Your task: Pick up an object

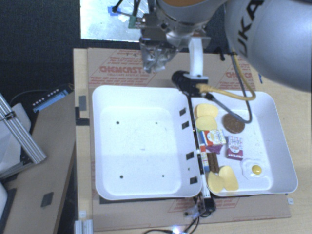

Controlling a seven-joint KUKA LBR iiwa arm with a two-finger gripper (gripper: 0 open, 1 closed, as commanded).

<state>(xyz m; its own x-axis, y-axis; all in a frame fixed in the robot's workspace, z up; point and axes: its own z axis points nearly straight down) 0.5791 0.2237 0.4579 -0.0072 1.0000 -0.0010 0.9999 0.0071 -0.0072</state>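
Observation:
My gripper (156, 58) hangs high over the bench, behind the back rim of the left bin (100, 145), far from any object. The right bin (279, 130) holds the objects along its left half: two yellow chips (206, 117), a brown round cookie (234, 124), a colourful small packet (214, 138), a red and white packet (235, 148), a dark brown bar (213, 161), a toy fried egg (254, 169) and more yellow chips (223, 180) at the front. Nothing shows under the gripper.
A black fitting (186, 82) with a yellow cable (229, 95) sits at the back of the divide between the bins. The big grey arm body (273, 28) fills the top right. Aluminium framing (19, 140) stands at the left.

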